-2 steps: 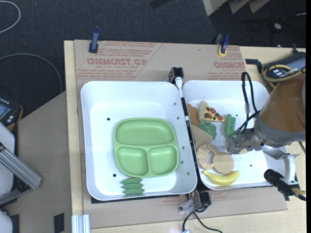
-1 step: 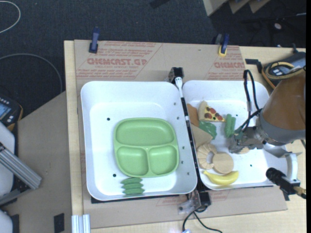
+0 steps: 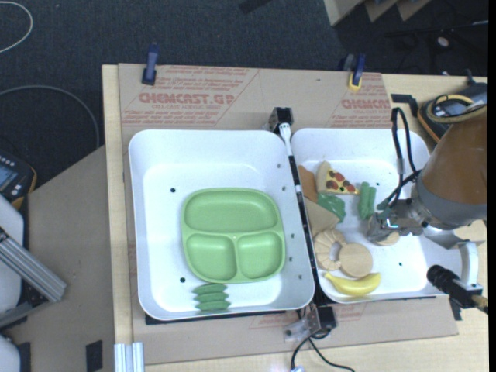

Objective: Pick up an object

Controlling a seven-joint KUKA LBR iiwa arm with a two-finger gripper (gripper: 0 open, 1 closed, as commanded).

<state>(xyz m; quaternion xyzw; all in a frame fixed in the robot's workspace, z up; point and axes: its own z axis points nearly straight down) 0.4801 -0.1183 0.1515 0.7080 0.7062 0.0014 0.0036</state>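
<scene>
Right bin, toy food: within the right bin (image 3: 411, 281) lies a small heap of play food; a pizza slice (image 3: 335, 180) at the far side, a green pod-shaped piece (image 3: 366, 198) just right of it, a darker green piece (image 3: 332, 205) nearer, a round tan biscuit (image 3: 356, 260) beside a ridged tan piece (image 3: 328, 248), and a yellow banana (image 3: 353, 284) along the near wall

Handling: by the look of them these are light, stiff plastic toys, smooth and likely slippery, not fragile; the banana and green pod seem the easiest holds, taken across the narrow middle; the flat biscuit and pizza slice offer little but a thin edge

Gripper: the gripper (image 3: 383, 229) sits low in the right bin, just right of the green pod and above the biscuit; whether it is spread or pressed together I cannot tell, and nothing can be seen pinched in it

Arm: the grey arm (image 3: 457, 184) with its orange band reaches in from the right, cables looping over it

Left bin: the left bin (image 3: 151, 208) holds a green divided plate (image 3: 232, 233) with a ribbed green piece (image 3: 211, 297) near it

Surface and room: both bins have smooth white floors and low walls, so toys may slide; they rest touching on a brown board (image 3: 194, 99) held by a blue clamp (image 3: 150, 64) and a yellow clamp (image 3: 356, 70); the toys crowd close together, leaving little space between them
</scene>
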